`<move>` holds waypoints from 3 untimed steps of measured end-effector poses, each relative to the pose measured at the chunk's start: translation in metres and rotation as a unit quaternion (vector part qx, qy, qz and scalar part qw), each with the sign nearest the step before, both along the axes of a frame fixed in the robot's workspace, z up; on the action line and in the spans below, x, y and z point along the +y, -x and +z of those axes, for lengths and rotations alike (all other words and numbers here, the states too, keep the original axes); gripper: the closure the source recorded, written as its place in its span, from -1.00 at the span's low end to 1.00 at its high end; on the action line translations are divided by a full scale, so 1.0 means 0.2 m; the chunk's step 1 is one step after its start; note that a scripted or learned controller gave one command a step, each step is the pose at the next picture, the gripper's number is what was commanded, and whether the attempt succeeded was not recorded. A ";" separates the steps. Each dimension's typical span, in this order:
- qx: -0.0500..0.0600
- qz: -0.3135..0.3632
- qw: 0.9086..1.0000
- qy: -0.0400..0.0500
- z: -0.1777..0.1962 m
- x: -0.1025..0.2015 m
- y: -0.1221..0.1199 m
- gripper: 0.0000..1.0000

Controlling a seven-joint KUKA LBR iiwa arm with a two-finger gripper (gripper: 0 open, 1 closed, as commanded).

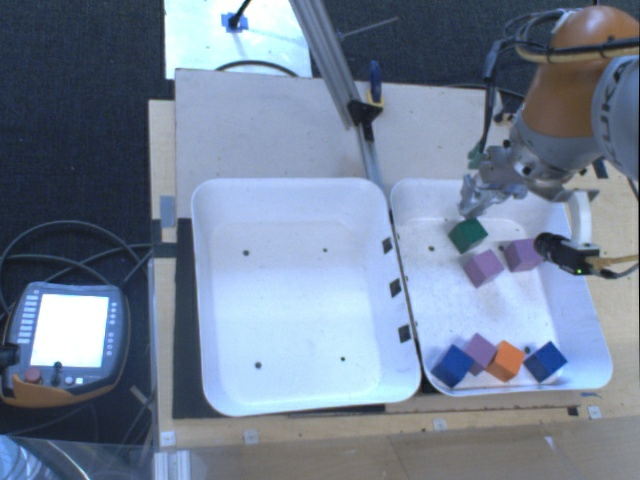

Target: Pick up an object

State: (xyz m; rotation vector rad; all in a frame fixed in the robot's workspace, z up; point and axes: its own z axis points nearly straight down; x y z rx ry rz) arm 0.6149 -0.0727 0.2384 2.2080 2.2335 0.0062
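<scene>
My gripper [476, 201] hangs over the far part of the right bin [575, 318], just above and slightly right of a green cube [467, 235]. The cube sits on the bin floor right below the fingertips. Two purple cubes [484, 266] [521, 255] lie to its right. Along the bin's near edge sit a blue cube [453, 364], a small purple cube [481, 349], an orange cube [506, 360] and another blue cube [545, 360].
The left bin [290, 288] lies beside the right one, divided by a shared rim with black clips [395, 288]. A slanted metal pole [330, 53] crosses the back of the bench. A teach pendant [65, 343] rests at far left.
</scene>
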 end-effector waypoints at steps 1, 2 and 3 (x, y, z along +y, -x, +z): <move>0.001 -0.001 1.000 0.000 -0.03 0.22 0.01 1.00; 0.001 0.000 1.000 0.000 -0.06 0.53 -0.01 1.00; 0.002 0.000 1.000 0.000 -0.07 0.76 0.03 1.00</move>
